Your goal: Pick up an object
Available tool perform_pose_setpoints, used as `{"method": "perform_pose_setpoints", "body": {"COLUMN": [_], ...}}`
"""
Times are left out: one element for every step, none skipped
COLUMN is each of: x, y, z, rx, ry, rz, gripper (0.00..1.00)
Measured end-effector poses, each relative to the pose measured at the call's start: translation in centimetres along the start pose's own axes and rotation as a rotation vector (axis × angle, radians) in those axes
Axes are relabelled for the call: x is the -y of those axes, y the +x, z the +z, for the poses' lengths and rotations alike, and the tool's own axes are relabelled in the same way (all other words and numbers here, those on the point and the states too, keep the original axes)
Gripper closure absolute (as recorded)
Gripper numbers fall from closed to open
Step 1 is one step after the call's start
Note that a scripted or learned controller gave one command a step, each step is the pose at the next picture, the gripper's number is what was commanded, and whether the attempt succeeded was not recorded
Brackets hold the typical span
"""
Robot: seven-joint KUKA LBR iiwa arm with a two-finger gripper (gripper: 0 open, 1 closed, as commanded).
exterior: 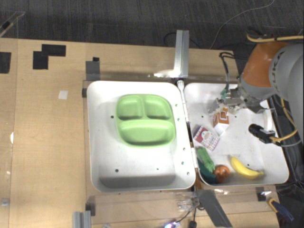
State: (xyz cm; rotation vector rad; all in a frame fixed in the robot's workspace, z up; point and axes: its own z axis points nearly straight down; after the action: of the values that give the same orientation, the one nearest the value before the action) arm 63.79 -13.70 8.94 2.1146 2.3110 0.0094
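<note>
The arm (280,75) is being cut off by the right edge of the view, and the gripper (227,102) is being shown too small and blurred for its state to be told. The print on the small orange-and-white carton (221,118) and on the pink-and-white packet (206,137) is being rendered too small to be read, while the dark green object (205,160) is being partly hidden by the bin wall (189,141)

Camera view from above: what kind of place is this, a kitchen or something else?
Probably a robotics lab, not a kitchen. A grey and orange robot arm reaches over two white bins on a wooden bench, cables trail onto carpet, and the banana and green divided plate look like practice props.
</note>
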Motion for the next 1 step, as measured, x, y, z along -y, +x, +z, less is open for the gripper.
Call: {"method": "perform_pose_setpoints", "body": {"x": [-0.36], "y": [0.2], "z": [-1.34], "rx": [0.0], "ry": [-0.009], "rz": [-0.002], "gripper": [1.0]}}
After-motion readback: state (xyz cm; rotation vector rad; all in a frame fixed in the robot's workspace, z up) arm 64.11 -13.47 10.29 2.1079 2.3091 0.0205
